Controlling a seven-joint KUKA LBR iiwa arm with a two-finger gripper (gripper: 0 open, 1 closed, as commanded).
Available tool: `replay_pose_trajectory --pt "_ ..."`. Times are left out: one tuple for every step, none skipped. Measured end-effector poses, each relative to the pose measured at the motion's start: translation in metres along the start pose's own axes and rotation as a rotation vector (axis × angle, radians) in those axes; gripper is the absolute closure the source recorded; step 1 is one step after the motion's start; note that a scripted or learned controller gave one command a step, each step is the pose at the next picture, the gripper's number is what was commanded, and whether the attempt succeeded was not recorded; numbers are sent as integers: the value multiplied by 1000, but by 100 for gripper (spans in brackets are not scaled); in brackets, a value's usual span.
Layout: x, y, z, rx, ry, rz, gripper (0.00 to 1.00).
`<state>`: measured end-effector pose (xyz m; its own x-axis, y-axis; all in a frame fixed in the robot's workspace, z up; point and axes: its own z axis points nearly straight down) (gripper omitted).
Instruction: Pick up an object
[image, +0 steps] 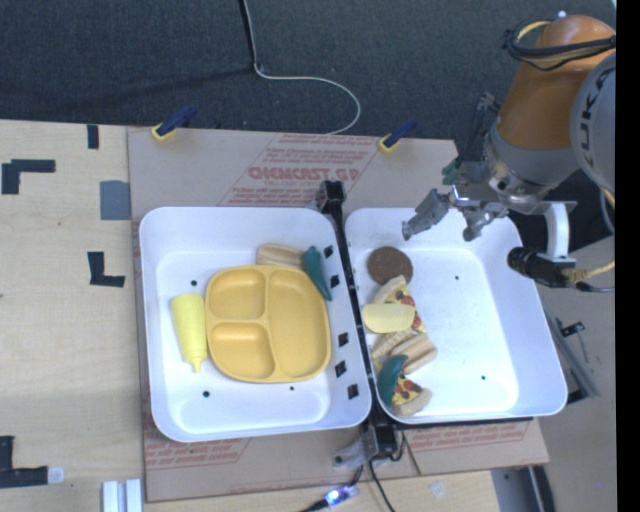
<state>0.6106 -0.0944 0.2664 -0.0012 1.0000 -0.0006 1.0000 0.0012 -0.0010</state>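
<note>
Presently listed: right bin (500, 330), holding toy food heaped along its left wall: a pale yellow piece (388, 318), a brown disc (389, 264), pizza slices (402, 392). Best approach, likely: descend straight onto one separated item, such as the disc. Gripper (447, 220): fingers spread apart, empty, above the bin's far rim.

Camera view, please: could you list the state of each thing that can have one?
gripper: open, holding nothing, above the right bin's back edge.
yellow divided plate: flat, right way up, in the left bin.
yellow bottle: lying on its side beside the plate.
brown disc: flat in the right bin.
pizza slice: lying at the pile's front.
</note>
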Motion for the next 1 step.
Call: replay_pose_trajectory --pt "-2 -7 46 4 0 1 0"
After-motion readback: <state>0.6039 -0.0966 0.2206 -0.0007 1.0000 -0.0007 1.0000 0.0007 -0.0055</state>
